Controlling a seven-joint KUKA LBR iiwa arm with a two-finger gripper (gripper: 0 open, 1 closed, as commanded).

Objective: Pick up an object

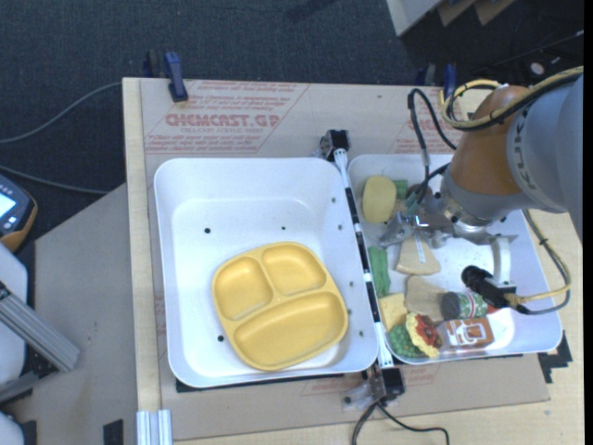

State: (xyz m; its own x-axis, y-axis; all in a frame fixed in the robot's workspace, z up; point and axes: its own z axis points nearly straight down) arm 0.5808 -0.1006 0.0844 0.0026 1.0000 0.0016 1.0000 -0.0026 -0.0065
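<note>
The gripper (414,227) of the grey arm (547,146), reaching in from the right, hangs low over the upper middle of the right bin (542,341); whether it is open or closed cannot be told from this slanted view, and nothing is seen held in it. Just below and beside it lies a pale wedge of toy food (418,260), its point aimed up towards the gripper and its long axis running roughly up and down the bin. A round yellow piece (378,197) rests to the gripper's upper left, near the bin's inner wall, with a green stick (379,272) lying along that wall below. A ketchup bottle (466,331) lies on its side near the front edge. In the left bin (185,193), a yellow divided tray (280,305) sits flat
</note>
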